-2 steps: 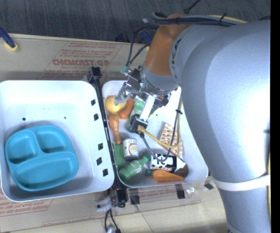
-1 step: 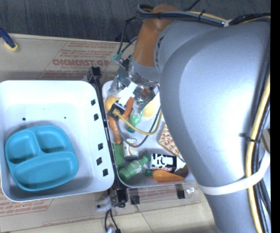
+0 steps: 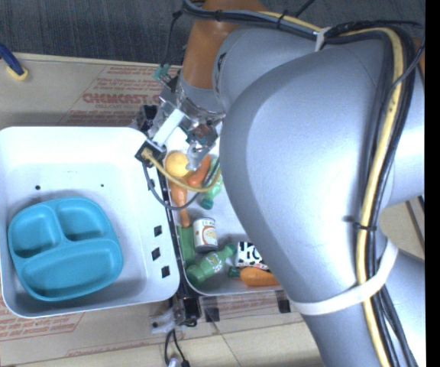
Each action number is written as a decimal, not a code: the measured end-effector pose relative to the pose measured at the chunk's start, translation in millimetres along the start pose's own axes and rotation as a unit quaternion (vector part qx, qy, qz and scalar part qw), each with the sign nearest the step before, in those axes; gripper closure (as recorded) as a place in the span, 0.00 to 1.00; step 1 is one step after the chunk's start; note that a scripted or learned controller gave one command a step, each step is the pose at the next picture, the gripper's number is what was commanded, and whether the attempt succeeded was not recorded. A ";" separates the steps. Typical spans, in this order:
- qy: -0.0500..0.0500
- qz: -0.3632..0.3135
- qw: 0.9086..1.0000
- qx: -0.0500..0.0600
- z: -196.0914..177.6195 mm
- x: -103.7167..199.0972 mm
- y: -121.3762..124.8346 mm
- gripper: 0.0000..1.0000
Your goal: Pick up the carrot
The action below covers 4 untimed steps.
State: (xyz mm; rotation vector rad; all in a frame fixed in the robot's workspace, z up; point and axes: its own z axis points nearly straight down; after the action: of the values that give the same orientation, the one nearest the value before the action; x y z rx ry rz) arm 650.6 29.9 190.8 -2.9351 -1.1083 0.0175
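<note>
Fingers [image 3: 195, 145]: they sit at the end of the grey arm, low over the far part of the right bin. They are mixed in with wires and toys, so I cannot tell if they are apart or pressed together, or if anything is between them.
Arm [image 3: 312, 167]: big, grey and round. It comes in from the right and hides most of the right bin. It has an orange band [image 3: 201, 48] near the top.
Carrot [image 3: 258, 277]: a long orange thing lying flat at the near end of the right bin, partly under the arm. It looks like the carrot. It is well apart from the fingers.
Orange thing [image 3: 199, 174]: just below the fingers, touching the yellow ball. I cannot tell what it is.
Yellow ball [image 3: 176, 163]: round, just below the fingers, near the wall between the two bins.
Can [image 3: 205, 234]: small, standing up in the middle of the right bin.
Green bottle [image 3: 211, 264]: lying on its side, between the can and the carrot.
Left bin [image 3: 67, 155]: white and shallow.
Blue tray [image 3: 63, 247]: in the near part of the left bin, with three hollow parts.
Surface [image 3: 90, 90]: brown card with red letters shows behind the bins.
</note>
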 end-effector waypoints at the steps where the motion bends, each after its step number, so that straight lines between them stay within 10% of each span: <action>1: 0.000 -0.036 0.999 0.002 1.0 -21.1 -70.3 0.00; 2: 0.003 -0.034 0.999 -0.002 -80.2 28.9 -35.1 0.00; 3: -0.003 -0.069 0.998 0.002 -29.1 -68.4 -60.4 0.00; 4: 0.001 -0.119 0.993 -0.001 -69.9 -35.6 -94.6 0.00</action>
State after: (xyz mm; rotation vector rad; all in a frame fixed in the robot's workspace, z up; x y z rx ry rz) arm 562.2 77.4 261.8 -2.7820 -1.4500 0.0128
